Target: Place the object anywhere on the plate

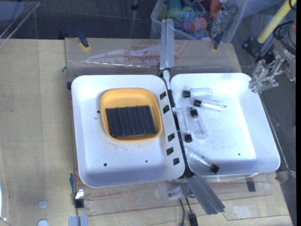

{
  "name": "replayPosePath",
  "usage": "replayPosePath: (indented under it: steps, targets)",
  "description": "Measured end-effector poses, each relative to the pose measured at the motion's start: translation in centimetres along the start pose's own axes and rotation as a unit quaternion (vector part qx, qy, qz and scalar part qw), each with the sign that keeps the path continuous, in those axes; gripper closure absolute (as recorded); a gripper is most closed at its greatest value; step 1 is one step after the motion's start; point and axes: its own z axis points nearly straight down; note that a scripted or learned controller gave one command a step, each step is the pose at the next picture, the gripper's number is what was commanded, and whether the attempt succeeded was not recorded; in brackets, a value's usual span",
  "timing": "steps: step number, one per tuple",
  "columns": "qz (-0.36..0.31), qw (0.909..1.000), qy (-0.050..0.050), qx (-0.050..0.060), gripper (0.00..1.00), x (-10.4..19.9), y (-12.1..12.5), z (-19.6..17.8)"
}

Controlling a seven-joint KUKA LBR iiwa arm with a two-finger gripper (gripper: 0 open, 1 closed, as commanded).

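We see clear vials [200, 121] scattered in the right bin [244, 140], plate [129, 114] at nine o'clock from them. The gripper [265, 76] is unclear; slick, round vials could roll away.

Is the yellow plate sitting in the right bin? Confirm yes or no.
No, the yellow plate sits in the left bin, while the right bin holds the clear vials.

Probably a robotics lab: two shallow white plastic bins [122, 171] clamped on a pale wooden bench [33, 126], a clear crate of toys [202, 8] behind.
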Motion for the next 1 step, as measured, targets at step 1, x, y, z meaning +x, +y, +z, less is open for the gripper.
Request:
replayPosePath:
  steps: [1]
  targets:
    - [-0.131,0.9913,0.000,-0.001,1.00,-1.06,-0.21,-0.61]
